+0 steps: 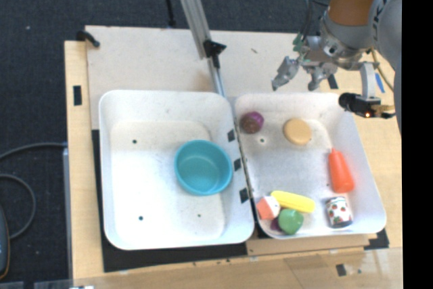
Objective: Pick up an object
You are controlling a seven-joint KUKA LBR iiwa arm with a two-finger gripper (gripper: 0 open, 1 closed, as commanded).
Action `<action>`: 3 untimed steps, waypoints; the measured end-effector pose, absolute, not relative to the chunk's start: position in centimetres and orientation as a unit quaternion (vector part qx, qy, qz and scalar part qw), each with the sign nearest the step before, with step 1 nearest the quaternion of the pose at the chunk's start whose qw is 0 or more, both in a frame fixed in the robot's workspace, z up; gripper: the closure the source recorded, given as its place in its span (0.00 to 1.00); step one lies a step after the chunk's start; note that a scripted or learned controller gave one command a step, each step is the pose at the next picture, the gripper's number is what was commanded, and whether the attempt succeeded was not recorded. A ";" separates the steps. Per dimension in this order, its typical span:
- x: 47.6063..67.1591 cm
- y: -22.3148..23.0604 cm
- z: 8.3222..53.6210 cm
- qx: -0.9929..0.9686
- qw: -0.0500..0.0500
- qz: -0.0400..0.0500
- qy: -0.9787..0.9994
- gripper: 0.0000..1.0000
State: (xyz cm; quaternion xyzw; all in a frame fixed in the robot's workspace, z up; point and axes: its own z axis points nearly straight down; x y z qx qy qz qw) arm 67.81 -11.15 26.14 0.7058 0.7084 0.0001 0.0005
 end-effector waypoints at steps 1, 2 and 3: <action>67.8 -11.2 26.2 0.706 0.001 0.000 0.709 0.00; 67.3 -10.5 20.8 0.706 0.000 -0.001 0.708 0.00; 67.2 -11.1 14.6 0.707 0.000 -0.003 0.707 0.00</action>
